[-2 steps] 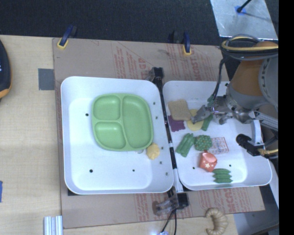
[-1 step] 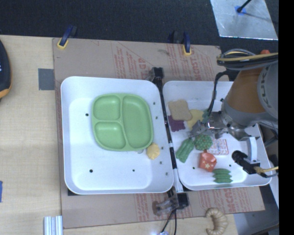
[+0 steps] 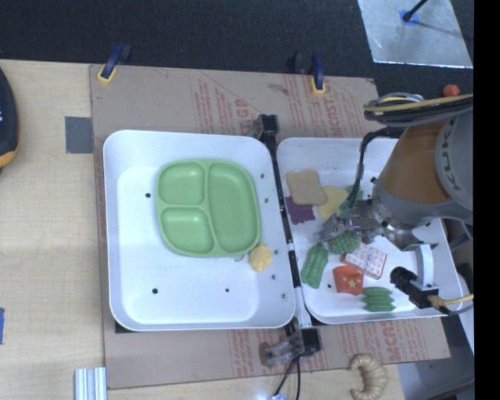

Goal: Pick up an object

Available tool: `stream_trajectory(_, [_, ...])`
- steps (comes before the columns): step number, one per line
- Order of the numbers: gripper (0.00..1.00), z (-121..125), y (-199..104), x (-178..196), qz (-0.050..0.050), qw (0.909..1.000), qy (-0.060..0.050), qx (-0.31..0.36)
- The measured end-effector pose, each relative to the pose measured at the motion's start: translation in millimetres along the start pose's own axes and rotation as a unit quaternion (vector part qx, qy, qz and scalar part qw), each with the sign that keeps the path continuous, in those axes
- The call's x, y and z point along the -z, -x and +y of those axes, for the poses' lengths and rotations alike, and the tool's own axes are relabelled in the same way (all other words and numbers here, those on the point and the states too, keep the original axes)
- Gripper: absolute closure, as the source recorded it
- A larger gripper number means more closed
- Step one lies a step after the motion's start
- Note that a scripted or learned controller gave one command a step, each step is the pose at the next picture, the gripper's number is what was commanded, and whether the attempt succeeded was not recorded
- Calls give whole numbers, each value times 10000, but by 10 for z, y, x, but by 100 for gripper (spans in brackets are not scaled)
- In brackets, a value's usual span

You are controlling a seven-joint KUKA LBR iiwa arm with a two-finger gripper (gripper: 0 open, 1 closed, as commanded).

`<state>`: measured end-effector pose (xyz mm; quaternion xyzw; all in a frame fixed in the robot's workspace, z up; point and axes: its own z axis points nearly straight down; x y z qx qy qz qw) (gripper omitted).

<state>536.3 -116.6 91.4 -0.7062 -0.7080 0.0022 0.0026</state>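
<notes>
The right bin (image 3: 360, 317) holds several toy foods: a tan bread slice (image 3: 305, 187), a purple piece (image 3: 300, 212), a yellow piece (image 3: 333, 197), a long green pickle (image 3: 314, 265), a dark green bumpy piece (image 3: 344, 242), a red piece (image 3: 348, 279), a white-and-red packet (image 3: 367, 261) and a green pod (image 3: 377, 299). My gripper (image 3: 347, 222) hangs low in this bin, just above the dark green piece and beside the yellow one. The wrist hides what lies directly beneath it.
The left bin (image 3: 117, 223) bears a green divided plate (image 3: 208, 207), with a small yellow piece (image 3: 261, 258) at its lower right corner. The grey arm with its orange band (image 3: 412, 169) covers the right bin's far right. A tan curled object (image 3: 369, 376) lies outside the bins at the front.
</notes>
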Motion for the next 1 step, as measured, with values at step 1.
stream_trajectory(1, [100, 7, 12, 102, -1, 10000, -1, 1])
